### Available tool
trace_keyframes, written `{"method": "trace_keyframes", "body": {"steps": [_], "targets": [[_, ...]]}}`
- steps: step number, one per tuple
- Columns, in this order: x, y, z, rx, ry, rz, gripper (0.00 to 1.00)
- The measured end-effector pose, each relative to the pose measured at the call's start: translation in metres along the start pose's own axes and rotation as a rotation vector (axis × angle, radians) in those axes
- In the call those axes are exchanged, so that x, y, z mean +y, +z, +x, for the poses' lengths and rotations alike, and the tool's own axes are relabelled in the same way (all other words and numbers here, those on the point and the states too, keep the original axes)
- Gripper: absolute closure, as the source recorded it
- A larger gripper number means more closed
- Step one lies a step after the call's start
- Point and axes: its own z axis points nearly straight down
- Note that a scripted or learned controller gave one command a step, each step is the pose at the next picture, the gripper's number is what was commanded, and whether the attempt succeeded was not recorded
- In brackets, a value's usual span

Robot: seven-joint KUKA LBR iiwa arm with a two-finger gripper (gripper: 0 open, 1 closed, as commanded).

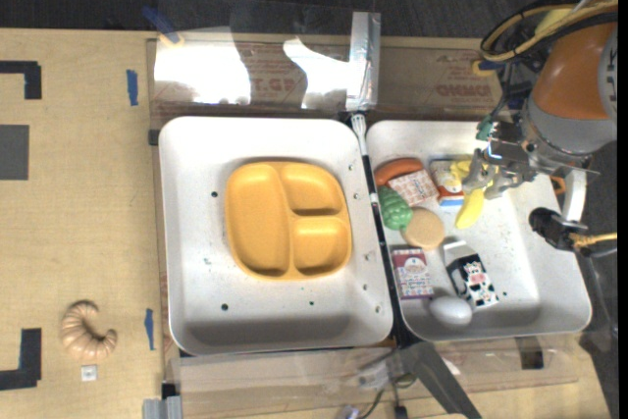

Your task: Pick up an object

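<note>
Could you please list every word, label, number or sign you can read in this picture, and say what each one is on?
No text here is sharp enough to quote.
Cardboard panel behind the bins: reddish printed lettering, too blurred to read.
Red and white packet in the right bin: label print, too small.
Small dark red box: front print, too small.
Black and white carton: cow-like pattern, no readable words.
</note>
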Motion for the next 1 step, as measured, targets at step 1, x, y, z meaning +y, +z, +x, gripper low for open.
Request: {"method": "trace_keyframes", "body": {"steps": [1], "targets": [[0.0464, -0.0176, 0.1109, 0.000, -0.203, 0.000, 1.00]]}}
